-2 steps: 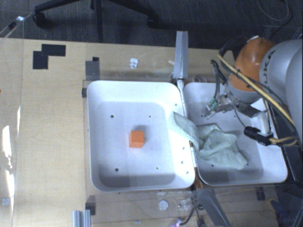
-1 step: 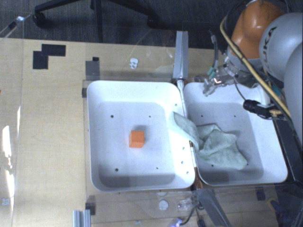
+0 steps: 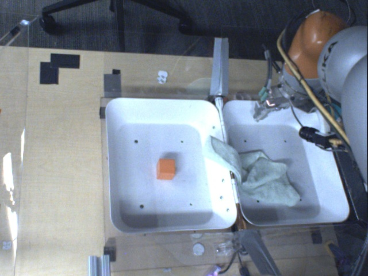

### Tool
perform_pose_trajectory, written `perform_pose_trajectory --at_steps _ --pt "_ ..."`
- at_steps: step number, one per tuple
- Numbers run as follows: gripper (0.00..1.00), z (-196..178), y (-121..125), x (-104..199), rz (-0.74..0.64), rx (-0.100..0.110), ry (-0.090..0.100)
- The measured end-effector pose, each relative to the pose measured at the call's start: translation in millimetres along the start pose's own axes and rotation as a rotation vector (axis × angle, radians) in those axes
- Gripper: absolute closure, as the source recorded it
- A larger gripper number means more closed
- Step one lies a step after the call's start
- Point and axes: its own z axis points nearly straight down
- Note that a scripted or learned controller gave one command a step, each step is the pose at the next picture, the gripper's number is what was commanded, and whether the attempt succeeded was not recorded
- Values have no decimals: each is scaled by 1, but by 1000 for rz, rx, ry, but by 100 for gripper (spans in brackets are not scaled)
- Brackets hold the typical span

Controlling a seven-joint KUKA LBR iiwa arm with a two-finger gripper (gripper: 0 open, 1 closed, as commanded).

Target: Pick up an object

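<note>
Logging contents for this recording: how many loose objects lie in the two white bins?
2. A small orange cube sits in the left bin; a crumpled pale cloth lies in the right bin, draped over the divider. It may hide something.

An orange cube point(image 3: 166, 169) lies in the white left bin point(image 3: 123, 119); a pale grey-green cloth point(image 3: 261, 178) drapes into the white right bin point(image 3: 322, 211); the arm point(image 3: 345, 56) is grey with an orange band; the bench point(image 3: 57, 165) is light wood with black markers point(image 3: 57, 66).
</note>
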Motion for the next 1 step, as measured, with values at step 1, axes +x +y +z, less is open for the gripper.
perform_pose_trajectory --at_steps 1 --pt "100 -40 5 17 -25 -3 0"
